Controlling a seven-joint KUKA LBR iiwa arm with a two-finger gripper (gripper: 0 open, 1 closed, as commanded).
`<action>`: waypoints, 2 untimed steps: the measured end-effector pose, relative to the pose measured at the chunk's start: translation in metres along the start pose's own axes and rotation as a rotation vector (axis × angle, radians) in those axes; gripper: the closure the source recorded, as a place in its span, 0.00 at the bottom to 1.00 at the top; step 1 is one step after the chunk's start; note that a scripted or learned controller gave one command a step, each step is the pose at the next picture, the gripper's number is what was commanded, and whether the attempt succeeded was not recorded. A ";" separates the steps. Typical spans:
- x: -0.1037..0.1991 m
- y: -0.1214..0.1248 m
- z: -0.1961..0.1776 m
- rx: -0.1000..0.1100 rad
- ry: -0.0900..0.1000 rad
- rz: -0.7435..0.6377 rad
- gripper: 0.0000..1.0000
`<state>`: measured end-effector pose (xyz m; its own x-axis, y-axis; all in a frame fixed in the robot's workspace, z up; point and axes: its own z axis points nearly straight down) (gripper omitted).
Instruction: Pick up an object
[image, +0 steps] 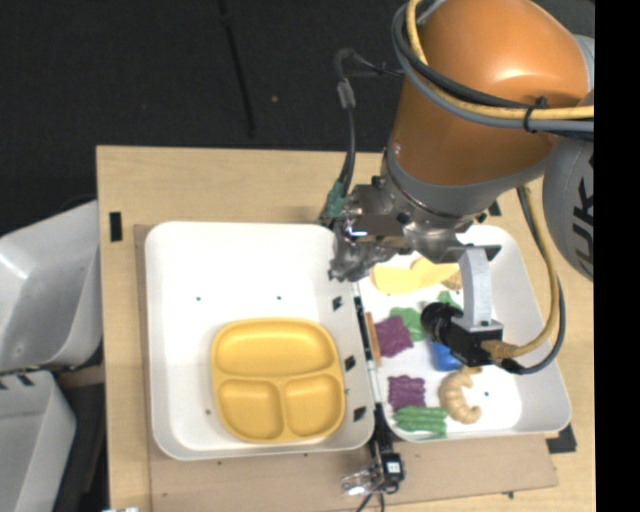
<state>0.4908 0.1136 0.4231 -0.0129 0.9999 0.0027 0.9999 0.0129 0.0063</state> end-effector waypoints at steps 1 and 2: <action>0.000 0.001 -0.133 -0.008 0.000 0.009 1.00; -0.032 -0.002 0.003 0.023 -0.009 0.016 1.00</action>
